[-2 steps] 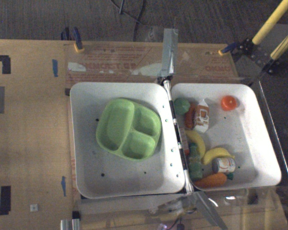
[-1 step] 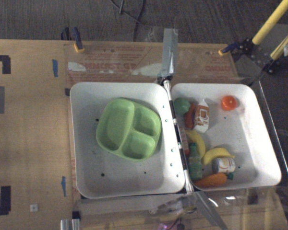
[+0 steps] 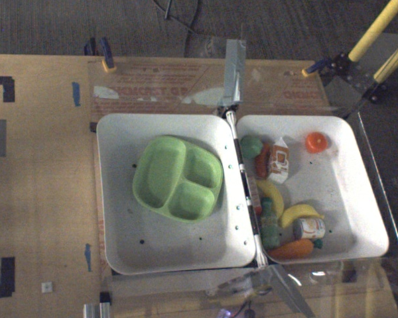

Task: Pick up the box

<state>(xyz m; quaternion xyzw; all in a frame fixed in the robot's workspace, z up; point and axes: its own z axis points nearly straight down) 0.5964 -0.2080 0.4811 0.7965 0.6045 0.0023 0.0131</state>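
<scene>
the box (image 3: 278, 160) lies in the right bin (image 3: 358, 197), near its left wall, touching a red toy (image 3: 263, 162), with a banana (image 3: 272, 195) just below it.

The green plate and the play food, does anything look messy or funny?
A little. The green plate sits crooked in the left bin. In the right bin, the play food is heaped against the left wall, and the small box lies on its side there. Nothing looks spilled or broken.

green divided plate (image 3: 178, 177) in left bin (image 3: 113, 197)
</scene>
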